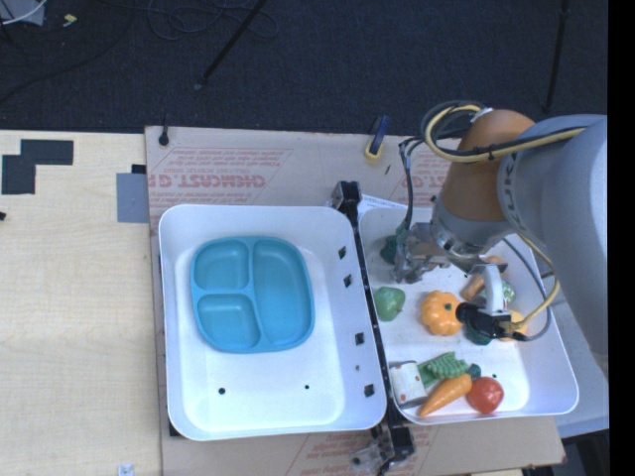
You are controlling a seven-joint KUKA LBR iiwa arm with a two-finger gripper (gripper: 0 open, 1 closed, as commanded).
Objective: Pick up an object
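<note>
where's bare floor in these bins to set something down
Left bin: a bare strip along the near wall, below the blue divided plate. Right bin: crowded; the gripper hangs over its far left, with the green piece, orange pepper, carrot and tomato packed nearby.

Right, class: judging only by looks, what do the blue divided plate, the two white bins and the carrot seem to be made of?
Blue divided plate: probably moulded plastic, one even colour with softly rounded compartment ridges and a slight sheen.
White bins: likely thin formed plastic, smooth with rounded corners and rims.
Carrot: looks like toy plastic, uniform bright orange and smooth, though it is too small to be certain.
</note>
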